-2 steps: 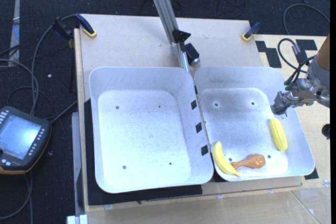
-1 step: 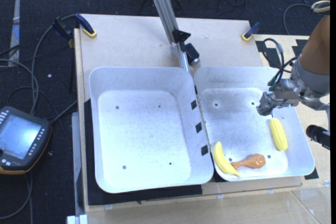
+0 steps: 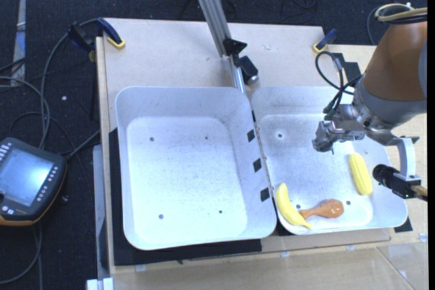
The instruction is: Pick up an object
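In the right bin point(image 3: 292, 120) lie three toy foods. A yellow corn cob point(image 3: 360, 173) rests near the right side. A yellow banana point(image 3: 289, 206) curves along the bin's front left corner. A brown drumstick point(image 3: 325, 210) lies beside the banana at the front. My gripper point(image 3: 329, 140) hangs over the middle of the right bin, just up and left of the corn cob. Nothing shows between its fingers.
The left bin point(image 3: 183, 166) sits beside the right one, joined by black clips point(image 3: 257, 164) along the shared rim. A slanted metal pole point(image 3: 212, 3) rises behind the bins. A teach pendant point(image 3: 26, 180) lies off the bench at far left.
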Controlling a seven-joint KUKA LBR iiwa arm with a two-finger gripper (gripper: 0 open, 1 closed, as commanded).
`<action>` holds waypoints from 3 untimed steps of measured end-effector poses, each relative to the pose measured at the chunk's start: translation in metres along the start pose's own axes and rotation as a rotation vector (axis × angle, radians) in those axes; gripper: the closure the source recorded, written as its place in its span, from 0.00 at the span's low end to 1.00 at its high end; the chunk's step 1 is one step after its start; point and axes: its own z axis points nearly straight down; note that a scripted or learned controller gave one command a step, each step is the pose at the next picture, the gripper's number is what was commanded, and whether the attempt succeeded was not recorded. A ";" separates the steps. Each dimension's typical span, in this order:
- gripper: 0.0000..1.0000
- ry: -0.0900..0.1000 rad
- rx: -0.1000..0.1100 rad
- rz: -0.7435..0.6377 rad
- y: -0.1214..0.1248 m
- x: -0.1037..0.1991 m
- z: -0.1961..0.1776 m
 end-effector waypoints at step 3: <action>1.00 0.000 0.000 -0.002 0.001 0.170 0.010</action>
